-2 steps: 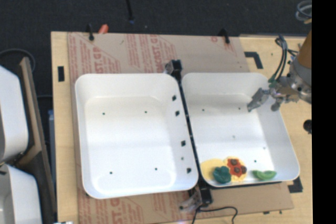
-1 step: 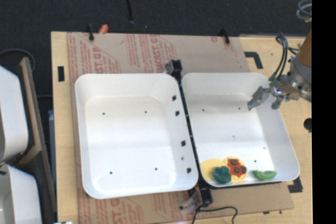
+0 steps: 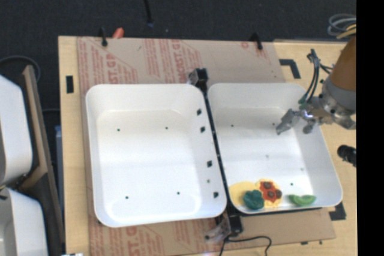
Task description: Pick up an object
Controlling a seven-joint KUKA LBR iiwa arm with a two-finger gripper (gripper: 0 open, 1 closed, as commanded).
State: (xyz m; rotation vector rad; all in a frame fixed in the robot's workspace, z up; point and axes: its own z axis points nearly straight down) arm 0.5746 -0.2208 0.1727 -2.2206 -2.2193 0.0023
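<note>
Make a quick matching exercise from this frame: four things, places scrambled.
Things:
1. gripper
2. teal object
3. green object
4. left bin

Places:
A. near-right corner of the right bin
B. beside the yellow piece at the right bin's near edge
C. over the right bin's far right part
D. left of the divider

Pairs: 1-C, 2-B, 3-A, 4-D

A robotics lab is indicated: two shallow white bins [image 3: 150, 153] are clamped side by side on a board-covered worktop [image 3: 150, 60], dark carpet is seen beyond its far edge, and a cabled arm [image 3: 339, 84] is mounted at its right edge.
</note>
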